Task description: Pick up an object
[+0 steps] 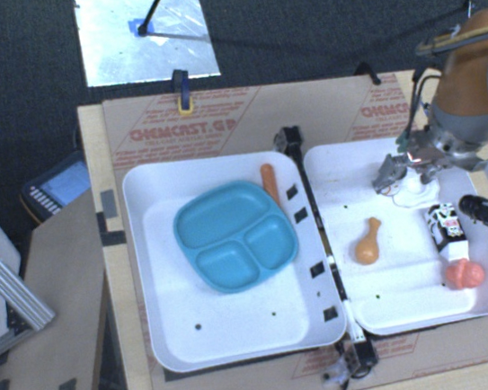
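Note:
My gripper [393,174] hangs low over the back part of the right bin [405,302], reaching in from the right. Just right of it a small white object [415,195] lies on the bin floor, partly hidden by the wrist. An orange drumstick-shaped toy [367,242] lies near the bin's middle, in front of the gripper and apart from it. A black-and-white carton [449,231] stands at the right side. A pink lumpy toy [465,275] sits just in front of that carton.
The left bin [179,335] holds a blue divided plate [235,236] and an orange stick-shaped toy [268,181] at the plate's back right edge. A black divider with clips [314,224] runs between the bins. A black cable end [487,209] juts over the right rim.

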